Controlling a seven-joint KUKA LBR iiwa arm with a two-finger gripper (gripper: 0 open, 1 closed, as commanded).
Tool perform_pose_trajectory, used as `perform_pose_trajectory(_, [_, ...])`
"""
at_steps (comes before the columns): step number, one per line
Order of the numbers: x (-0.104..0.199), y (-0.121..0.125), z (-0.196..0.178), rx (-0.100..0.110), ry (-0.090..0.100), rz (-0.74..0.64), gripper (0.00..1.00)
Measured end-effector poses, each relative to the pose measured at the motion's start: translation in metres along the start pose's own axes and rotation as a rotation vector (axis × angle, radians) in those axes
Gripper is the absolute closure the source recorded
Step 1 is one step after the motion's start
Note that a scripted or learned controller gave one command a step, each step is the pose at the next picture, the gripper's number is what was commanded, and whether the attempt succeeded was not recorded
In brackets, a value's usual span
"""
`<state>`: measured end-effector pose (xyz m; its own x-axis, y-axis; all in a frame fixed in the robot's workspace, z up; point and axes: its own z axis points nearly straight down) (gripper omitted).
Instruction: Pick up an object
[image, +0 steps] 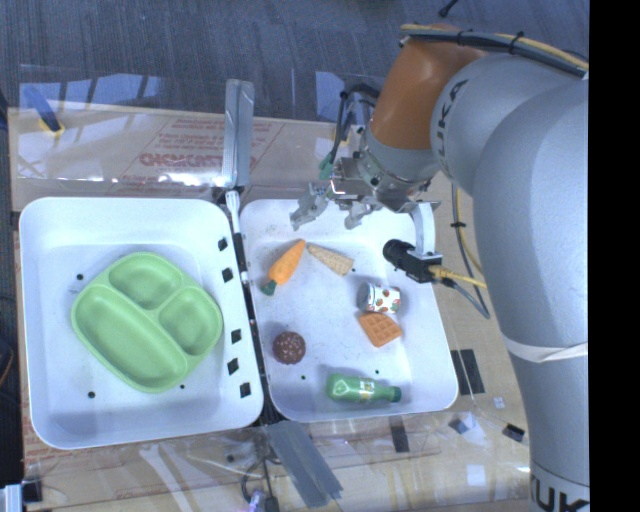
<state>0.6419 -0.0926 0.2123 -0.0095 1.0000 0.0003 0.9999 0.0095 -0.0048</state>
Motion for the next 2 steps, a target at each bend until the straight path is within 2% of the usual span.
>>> perform_pose_trajectory(1, [-0.003, -0.020, 0.121, -0.004, -0.002, -0.035, 0.00])
perform_pose_trajectory(2, [-0.003, -0.020, 0.111, 0.000, -0.002, -0.040, 1.00])
